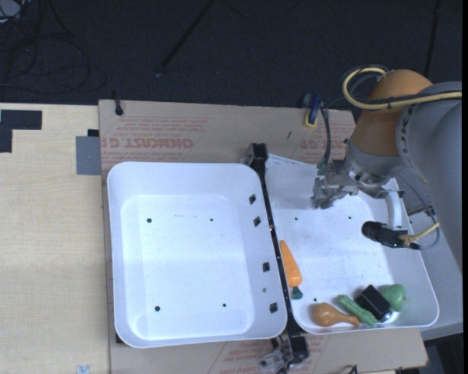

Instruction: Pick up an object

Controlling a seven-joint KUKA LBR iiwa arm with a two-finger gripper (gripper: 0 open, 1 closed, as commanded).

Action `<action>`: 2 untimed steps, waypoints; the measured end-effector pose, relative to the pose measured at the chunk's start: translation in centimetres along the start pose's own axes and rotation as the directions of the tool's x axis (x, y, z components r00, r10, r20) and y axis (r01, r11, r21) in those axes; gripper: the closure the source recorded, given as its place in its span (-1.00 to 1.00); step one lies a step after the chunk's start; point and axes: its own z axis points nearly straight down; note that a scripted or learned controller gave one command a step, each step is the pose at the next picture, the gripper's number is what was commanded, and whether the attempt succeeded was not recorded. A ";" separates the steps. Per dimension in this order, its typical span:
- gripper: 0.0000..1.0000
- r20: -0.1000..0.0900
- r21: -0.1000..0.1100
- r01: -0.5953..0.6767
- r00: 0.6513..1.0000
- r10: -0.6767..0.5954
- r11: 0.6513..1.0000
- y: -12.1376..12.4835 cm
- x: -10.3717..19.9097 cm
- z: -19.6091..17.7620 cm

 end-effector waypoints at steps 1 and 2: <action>1.00 0.000 -0.008 0.005 1.000 -0.005 1.000 0.1 7.4 -7.7; 1.00 -0.002 -0.011 0.008 1.000 -0.008 1.000 -4.7 14.4 -18.7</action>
